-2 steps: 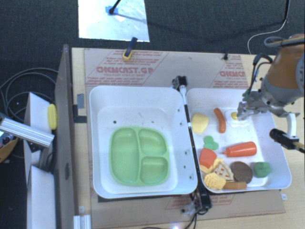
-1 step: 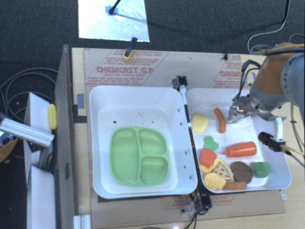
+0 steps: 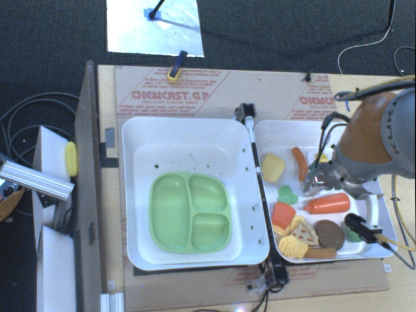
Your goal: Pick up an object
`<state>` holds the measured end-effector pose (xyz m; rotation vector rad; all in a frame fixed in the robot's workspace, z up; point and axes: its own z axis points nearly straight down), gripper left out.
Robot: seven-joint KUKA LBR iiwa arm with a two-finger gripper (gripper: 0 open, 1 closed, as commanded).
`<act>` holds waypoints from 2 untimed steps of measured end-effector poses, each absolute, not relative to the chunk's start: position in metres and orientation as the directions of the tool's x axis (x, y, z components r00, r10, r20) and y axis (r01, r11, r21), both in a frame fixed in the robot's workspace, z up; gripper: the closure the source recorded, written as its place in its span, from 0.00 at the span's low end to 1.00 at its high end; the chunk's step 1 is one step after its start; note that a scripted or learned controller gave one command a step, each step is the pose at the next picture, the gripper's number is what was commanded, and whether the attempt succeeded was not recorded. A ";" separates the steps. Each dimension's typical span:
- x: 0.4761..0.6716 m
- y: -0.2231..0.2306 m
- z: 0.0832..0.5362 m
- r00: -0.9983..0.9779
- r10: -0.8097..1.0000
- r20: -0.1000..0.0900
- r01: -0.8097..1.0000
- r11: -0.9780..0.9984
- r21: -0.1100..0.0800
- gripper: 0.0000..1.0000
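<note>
Two shallow white bins sit side by side on the bench: the left bin (image 3: 140, 174) holds a green divided plate (image 3: 190, 212), and the right bin (image 3: 286, 132) holds a scatter of toy food. The arm (image 3: 377, 135) reaches in from the right, its gripper (image 3: 314, 182) low over the middle of the right bin (whether the fingers are apart or together cannot be told, as the wrist hides them). Just near of the gripper lies an orange carrot (image 3: 327, 204); just left of it a red sausage (image 3: 301, 163) lies lengthwise, with a pale yellow piece (image 3: 273, 168) further left by the bin's wall. Nearer still are a small green piece (image 3: 286, 193), a red piece (image 3: 283, 214), a pizza slice (image 3: 303, 229), a corn cob (image 3: 292, 246) and a brown patty (image 3: 329, 233).
</note>
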<state>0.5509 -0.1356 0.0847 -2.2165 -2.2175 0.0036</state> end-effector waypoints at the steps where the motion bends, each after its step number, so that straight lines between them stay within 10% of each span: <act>1: 0.554 -0.137 0.086 -0.001 1.000 0.000 1.000 0.001 0.001 0.00; 2: 0.598 -0.103 0.085 -0.008 1.000 -0.001 1.000 0.008 0.005 0.00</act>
